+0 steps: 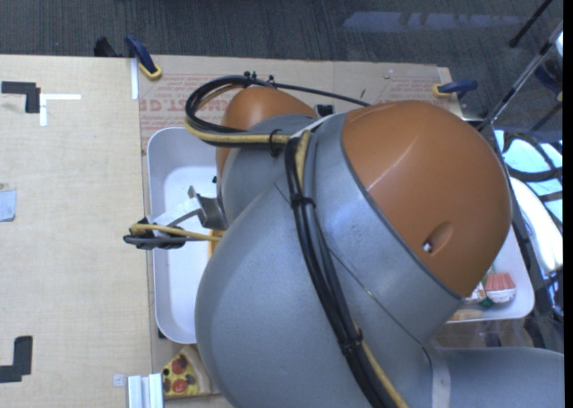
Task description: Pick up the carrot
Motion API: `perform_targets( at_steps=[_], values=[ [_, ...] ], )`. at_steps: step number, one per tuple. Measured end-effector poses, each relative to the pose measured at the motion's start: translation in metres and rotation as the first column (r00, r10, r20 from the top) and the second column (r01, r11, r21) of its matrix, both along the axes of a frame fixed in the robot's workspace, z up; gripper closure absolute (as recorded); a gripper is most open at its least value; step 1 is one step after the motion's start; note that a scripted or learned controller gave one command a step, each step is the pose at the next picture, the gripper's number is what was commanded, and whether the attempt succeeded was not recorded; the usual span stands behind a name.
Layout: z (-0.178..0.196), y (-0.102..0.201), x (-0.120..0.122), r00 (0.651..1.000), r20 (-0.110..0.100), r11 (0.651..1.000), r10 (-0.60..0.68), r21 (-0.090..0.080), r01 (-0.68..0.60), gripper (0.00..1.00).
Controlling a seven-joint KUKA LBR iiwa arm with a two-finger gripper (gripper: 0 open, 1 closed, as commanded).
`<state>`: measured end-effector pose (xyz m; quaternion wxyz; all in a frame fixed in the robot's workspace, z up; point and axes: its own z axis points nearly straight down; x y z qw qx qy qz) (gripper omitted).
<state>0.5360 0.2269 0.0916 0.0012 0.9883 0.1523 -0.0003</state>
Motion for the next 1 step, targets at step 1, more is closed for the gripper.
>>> perform_targets(
  at_steps=[1],
  values=[
    [0.0106, 0.0016, -0.0448, 0.996, 0.043, 0.997, -0.077, 0.009, 0.077, 1.0]
  ],
)
